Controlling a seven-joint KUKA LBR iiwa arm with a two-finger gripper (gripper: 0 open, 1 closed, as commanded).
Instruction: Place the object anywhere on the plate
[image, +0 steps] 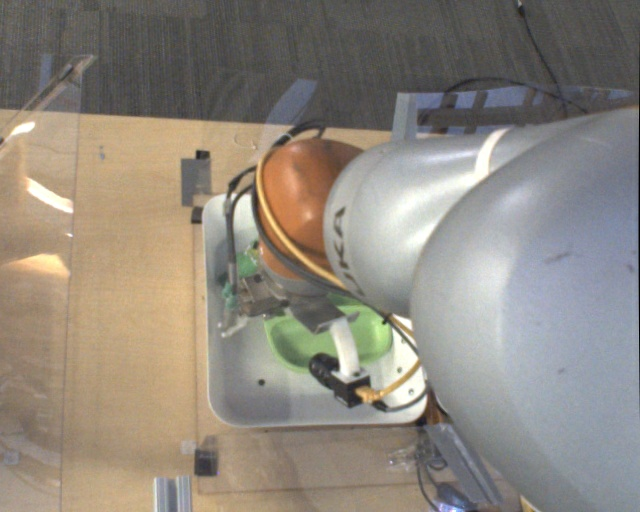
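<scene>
1. Bench (120, 300) of pale, smooth wood takes up the left and lower part of the camera view. Dark ribbed carpet (250, 50) lies beyond its far edge. A clear sheet (40, 250) with bright glare patches covers the bench's left side.
2. One shallow white bin (250, 405) can be counted. It is glossy, with rounded corners and a low rim. Its right part is hidden under the arm.
3. Two small black blocks sit on the bench just outside the bin: one (200, 160) near its far left corner, one (205, 462) near its near left corner.
4. One plate (290, 345), bright green, smooth and rounded, lies on the bin floor. Part of it is covered by the wrist hardware.
5. One arm (500, 280), a bulky matt grey shell, fills the right half. Its glossy orange band (300, 185) is a rounded dome over the bin's far side. One black cable (232, 215) and one amber cable (262, 215) loop around the dome.
6. The gripper (240, 305), of grey metal, hangs low over the bin's left side, just beside the plate's left edge. Whether it is open or closed cannot be told.
7. A small green piece (244, 263), likely the object, shows just above the gripper, against the metal. Its shape is too hidden to name, and whether it is gripped cannot be told. It is left of the plate, not on it.
</scene>
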